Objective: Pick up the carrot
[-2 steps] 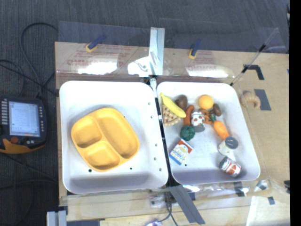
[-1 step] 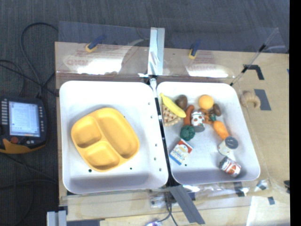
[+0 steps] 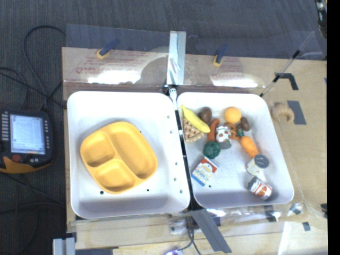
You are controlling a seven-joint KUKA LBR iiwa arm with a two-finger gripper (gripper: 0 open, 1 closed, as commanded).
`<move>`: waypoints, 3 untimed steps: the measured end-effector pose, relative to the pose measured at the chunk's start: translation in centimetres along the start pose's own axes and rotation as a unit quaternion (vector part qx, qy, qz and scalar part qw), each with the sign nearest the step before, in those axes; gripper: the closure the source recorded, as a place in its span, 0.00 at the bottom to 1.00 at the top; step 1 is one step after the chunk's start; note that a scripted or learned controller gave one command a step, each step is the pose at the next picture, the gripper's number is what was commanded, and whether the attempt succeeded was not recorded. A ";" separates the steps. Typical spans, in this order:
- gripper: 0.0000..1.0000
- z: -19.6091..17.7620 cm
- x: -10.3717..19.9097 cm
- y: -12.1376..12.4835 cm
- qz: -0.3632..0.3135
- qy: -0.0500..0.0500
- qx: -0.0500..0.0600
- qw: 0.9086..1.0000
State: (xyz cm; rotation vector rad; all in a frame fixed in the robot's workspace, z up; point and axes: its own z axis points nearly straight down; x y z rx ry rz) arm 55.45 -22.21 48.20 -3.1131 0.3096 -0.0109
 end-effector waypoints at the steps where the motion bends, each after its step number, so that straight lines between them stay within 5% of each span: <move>1: 1.00 -0.1 -4.0 1.1 0.003 0.001 0.000 1.000; 2: 1.00 0.3 -6.2 1.5 0.003 0.002 0.001 1.000; 3: 1.00 14.5 -1.1 0.2 0.004 -0.008 0.000 1.000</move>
